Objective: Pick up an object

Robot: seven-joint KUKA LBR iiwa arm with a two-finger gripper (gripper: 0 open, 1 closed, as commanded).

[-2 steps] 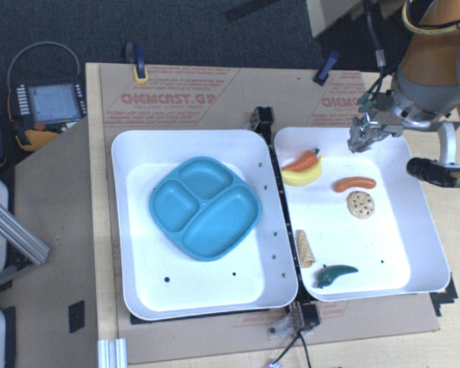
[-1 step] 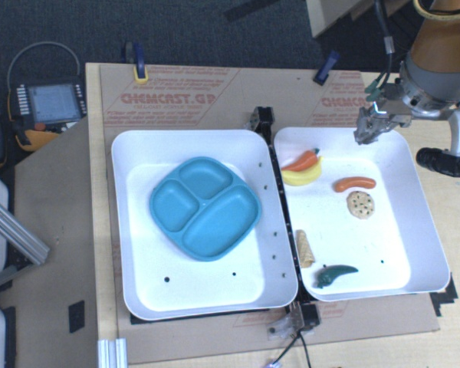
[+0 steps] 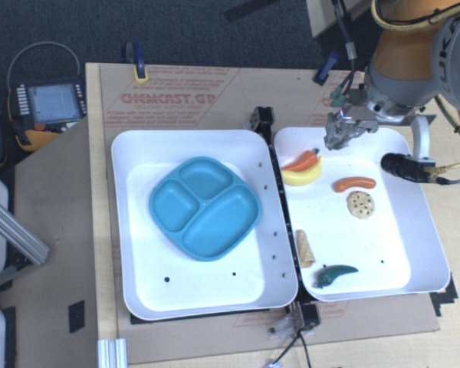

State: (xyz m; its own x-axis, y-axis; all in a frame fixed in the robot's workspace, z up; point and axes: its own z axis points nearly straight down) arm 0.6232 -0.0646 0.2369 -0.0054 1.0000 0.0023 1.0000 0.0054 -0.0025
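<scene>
Left bin: I saw the left bin [image 3: 130, 205] at centre-left of the frame, carrying a blue divided plate [image 3: 205, 207] and nothing I needed.

Right bin: the right bin [image 3: 414, 244] held every candidate: a yellow banana [image 3: 302, 175] with an orange carrot [image 3: 300, 161] lying across it at the bin's upper left, a red sausage [image 3: 355, 183] and a cookie [image 3: 360, 204] toward the middle, a tan piece [image 3: 304, 247] and a dark teal pepper [image 3: 336, 274] along the lower left.

Gripper: the gripper [image 3: 339, 138] hung over the bin's upper edge, in the upper right of the frame.

Fingers: I could not tell from this slant whether they were open or closed; nothing showed between them.

Nearest target: I judged the carrot closest, lying just down and to the left of the gripper.

Long axis: the carrot ran diagonally, lower left to upper right, its upper end pointing toward the gripper.

Next move, my guess: a short shift down-left and a descent, closing across that diagonal.

Risk: the carrot rested on the banana, so it might roll.
</scene>
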